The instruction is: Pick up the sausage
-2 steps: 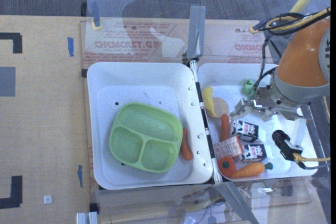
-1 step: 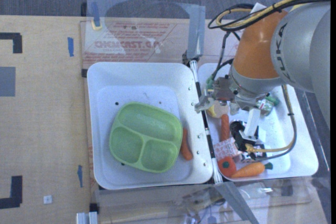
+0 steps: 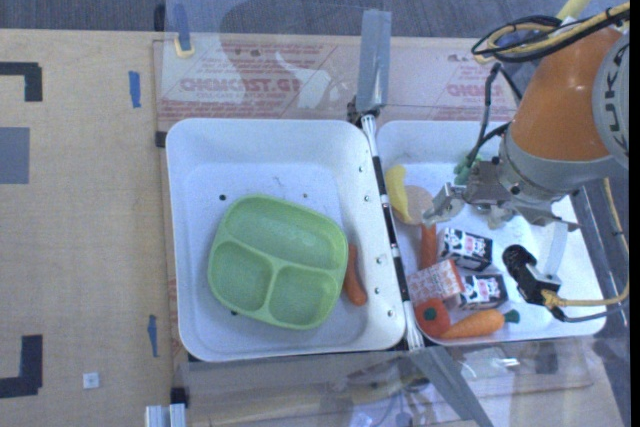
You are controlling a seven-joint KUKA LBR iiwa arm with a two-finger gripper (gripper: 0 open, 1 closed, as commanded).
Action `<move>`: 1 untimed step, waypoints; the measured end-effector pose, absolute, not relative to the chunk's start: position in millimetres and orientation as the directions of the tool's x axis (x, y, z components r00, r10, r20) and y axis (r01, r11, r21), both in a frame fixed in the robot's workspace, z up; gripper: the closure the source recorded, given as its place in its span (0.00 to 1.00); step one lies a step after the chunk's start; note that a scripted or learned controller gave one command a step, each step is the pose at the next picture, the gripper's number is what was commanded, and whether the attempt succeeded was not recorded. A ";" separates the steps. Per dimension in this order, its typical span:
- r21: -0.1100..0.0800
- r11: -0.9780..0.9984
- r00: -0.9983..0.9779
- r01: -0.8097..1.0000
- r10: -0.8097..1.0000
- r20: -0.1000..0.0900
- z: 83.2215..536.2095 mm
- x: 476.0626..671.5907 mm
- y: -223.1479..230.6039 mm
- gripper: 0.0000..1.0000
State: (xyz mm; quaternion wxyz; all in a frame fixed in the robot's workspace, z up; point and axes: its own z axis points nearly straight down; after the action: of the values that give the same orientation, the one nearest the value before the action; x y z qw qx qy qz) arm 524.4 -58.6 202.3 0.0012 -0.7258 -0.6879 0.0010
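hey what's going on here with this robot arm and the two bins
A grey and orange robot arm reaches in over the right bin, its pincer hovering above a pile of toy food. The sausage lies in the left bin, beside the green divided plate, untouched. So the pickup has not happened yet.

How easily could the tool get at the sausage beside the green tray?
Probably yes, but tightly: the sausage lies uncovered, squeezed between the green tray and the left bin's wall, while the tool hangs over the right bin.
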 end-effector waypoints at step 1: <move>-0.002 0.001 -0.001 1.000 1.000 0.001 110.0 547.0 -102.9 0.00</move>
State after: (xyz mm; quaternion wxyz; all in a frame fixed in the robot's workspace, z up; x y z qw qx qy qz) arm 547.0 -102.9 110.0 0.0008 -0.7067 -0.7075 0.0004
